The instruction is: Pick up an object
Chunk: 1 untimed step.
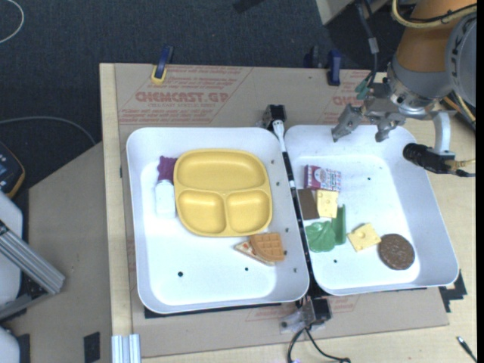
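In the right bin (423,203), nearest the camera, lie a brown disc (396,251), a yellow cheese piece (364,237) and a green toy (324,234), all crowded together. The gripper (364,124) hangs above this bin's far rim, its fingers spread and empty. I think a descent there may catch the rim, or the crowded toys may slip.

Grey arm (463,32) with a broad orange band above the wrist. Yellow cable looped at the top. Metallic grey end effector (364,125) with two slim fingers.

Brown cardboard sheet (227,93) under two bins – blue clamp (160,65) at its edge
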Tool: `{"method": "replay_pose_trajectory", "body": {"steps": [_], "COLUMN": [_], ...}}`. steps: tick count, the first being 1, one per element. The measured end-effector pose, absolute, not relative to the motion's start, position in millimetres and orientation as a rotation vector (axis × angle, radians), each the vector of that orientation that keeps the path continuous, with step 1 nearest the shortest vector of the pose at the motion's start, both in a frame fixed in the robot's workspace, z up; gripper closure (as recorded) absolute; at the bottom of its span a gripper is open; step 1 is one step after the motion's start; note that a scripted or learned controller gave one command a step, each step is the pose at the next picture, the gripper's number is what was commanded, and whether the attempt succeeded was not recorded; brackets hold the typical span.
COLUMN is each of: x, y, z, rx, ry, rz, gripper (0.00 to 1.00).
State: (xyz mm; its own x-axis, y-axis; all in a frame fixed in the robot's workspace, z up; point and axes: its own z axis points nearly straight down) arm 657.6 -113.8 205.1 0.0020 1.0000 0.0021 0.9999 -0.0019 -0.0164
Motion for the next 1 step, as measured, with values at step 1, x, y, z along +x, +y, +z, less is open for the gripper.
{"method": "replay_pose_trajectory", "body": {"steps": [1], "x": [660.6], "y": [-113.9], "z": [214.4], "rx": [-2.221], "ry": [-2.221], "rz": [0.001], "gripper": [0.00]}}
